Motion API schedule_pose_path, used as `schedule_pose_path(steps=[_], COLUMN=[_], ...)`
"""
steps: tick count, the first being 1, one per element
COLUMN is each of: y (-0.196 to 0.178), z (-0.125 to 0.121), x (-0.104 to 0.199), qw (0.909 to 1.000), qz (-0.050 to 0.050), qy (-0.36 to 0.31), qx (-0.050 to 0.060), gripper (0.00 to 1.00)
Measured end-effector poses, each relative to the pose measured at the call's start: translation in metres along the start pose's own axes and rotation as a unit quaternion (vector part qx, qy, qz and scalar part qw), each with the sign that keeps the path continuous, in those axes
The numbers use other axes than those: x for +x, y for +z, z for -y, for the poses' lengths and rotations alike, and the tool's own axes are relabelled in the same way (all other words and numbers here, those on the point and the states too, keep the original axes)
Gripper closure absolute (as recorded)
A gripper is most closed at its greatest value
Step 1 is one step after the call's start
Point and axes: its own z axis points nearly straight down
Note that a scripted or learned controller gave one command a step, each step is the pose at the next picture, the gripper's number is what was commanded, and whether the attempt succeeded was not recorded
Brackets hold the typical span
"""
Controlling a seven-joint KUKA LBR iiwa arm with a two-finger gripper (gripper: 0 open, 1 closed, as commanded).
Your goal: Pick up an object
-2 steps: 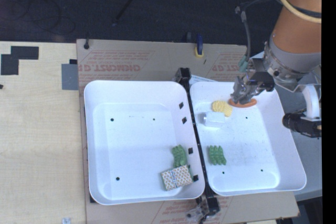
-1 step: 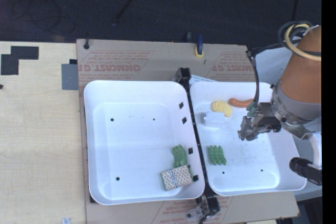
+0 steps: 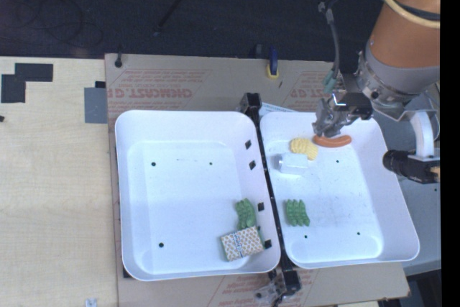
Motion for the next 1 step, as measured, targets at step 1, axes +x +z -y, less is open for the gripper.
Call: schedule_pose_path(steps=[1], y=[0.1334], z=[0.0728], x=[0.0103], qw=[0.9999], qz=[-0.001], qy=[0.003], qx=[0.015], gripper=[1.0])
